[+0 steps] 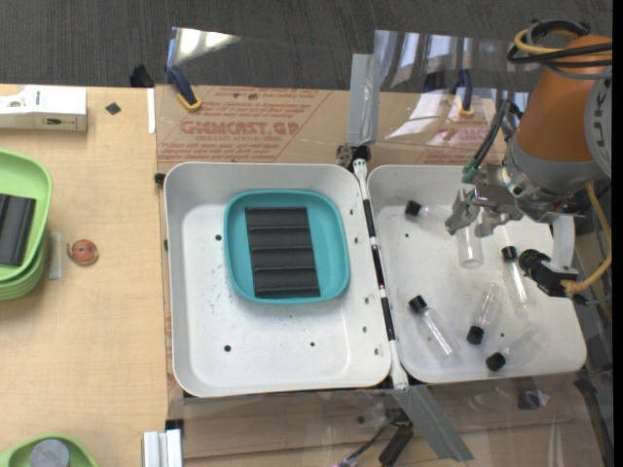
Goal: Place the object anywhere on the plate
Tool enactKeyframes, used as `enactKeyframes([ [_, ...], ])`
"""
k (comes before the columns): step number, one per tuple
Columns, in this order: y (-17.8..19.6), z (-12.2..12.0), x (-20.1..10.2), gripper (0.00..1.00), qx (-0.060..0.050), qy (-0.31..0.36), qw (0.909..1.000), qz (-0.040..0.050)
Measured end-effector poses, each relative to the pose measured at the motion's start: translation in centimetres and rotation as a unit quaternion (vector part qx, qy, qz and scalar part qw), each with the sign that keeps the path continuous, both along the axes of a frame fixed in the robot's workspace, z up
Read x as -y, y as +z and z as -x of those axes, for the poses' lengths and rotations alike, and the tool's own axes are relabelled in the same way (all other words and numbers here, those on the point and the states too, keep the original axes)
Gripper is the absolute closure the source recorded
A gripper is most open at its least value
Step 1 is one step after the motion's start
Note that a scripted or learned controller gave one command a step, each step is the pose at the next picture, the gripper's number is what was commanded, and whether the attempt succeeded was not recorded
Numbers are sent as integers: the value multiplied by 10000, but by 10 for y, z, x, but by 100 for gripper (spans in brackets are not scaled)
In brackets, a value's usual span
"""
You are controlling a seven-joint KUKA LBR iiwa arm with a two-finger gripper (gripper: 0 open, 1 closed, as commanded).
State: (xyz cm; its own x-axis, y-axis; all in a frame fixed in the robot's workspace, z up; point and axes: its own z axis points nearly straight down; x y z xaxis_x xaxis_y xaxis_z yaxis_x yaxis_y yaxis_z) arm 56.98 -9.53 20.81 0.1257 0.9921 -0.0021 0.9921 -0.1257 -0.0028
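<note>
The teal plate (335, 251) with a dark ridged insert lies in the left white bin (195, 339). My gripper (472, 220) hangs over the upper middle of the right bin (545, 358), well right of the plate. It is shut on a clear vial (470, 248) that points down from between the fingers, its top end hidden by them. Several other clear vials with black caps lie on the right bin's floor, such as one (429, 325) at the lower left and one (483, 313) beside it.
A small black cap (412, 207) lies left of the gripper and another (495, 361) near the bin's front edge. The ridge between the two bins (375, 261) lies between gripper and plate. Green trays (29, 224) rest on the bench far left.
</note>
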Motion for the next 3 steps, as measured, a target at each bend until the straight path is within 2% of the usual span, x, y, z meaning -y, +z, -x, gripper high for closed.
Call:
enactKeyframes([
  [1, 0, 0, 0, 0, 0, -1, 10000, 0],
  [2, 65, 32, 66, 0, 6, -119, 9999, 1],
  [3, 132, 25, 119, 0, 2, -595, 9982, 2],
])
